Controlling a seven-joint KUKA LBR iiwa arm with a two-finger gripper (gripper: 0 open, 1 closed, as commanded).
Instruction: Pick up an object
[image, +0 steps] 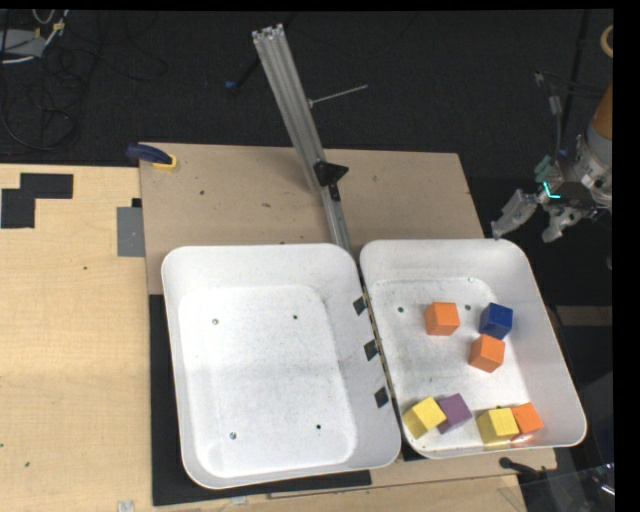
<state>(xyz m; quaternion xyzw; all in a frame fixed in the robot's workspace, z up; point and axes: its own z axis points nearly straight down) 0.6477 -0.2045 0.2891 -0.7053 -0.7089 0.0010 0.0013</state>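
Observation:
The right bin (535, 290) holds several small blocks. An orange block (441, 318) and a blue block (496, 319) lie near its middle, with another orange block (487, 353) just below them. Along the front edge sit a yellow block (424, 415), a purple block (455, 410), a second yellow block (497, 425) and an orange block (526, 418). My gripper (533, 219) hangs beyond the bin's far right corner, outside it, with its fingers spread open and nothing between them.
The left bin (185, 270) lies beside the right one, with black clips along the shared edge. A slanted metal rail (300, 120) rises behind the bins. A blue and yellow clamp (152, 155) sits at the bench's back left corner.

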